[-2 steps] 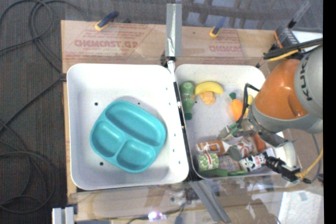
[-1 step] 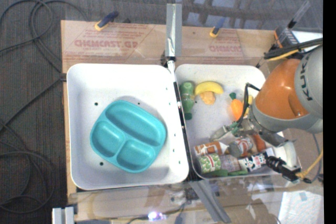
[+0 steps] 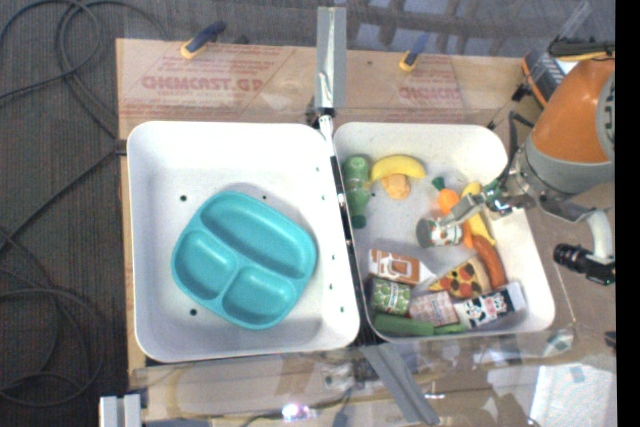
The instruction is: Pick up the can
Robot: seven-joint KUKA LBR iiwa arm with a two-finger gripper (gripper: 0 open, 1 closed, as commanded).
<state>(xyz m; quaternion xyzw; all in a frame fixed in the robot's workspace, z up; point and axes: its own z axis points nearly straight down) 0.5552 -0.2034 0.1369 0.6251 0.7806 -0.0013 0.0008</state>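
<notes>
A small silvery can [image 3: 438,234] lies on its side in the middle of the right bin [image 3: 520,160], among toy foods. My gripper [image 3: 474,207] reaches in from the right, low over the bin, and its tip is just up and to the right of the can, very close to it. An orange carrot [image 3: 448,200] sits right beside the tip. Whether anything is held cannot be made out. A second can with a green label [image 3: 389,295] lies near the bin's front left.
The right bin also holds a banana [image 3: 398,167], a green bottle [image 3: 356,185], a pizza slice [image 3: 461,277], a sausage [image 3: 489,261], small cartons [image 3: 394,266] and a green pod [image 3: 410,325]. A teal divided plate [image 3: 245,258] lies in the left bin [image 3: 160,165].
</notes>
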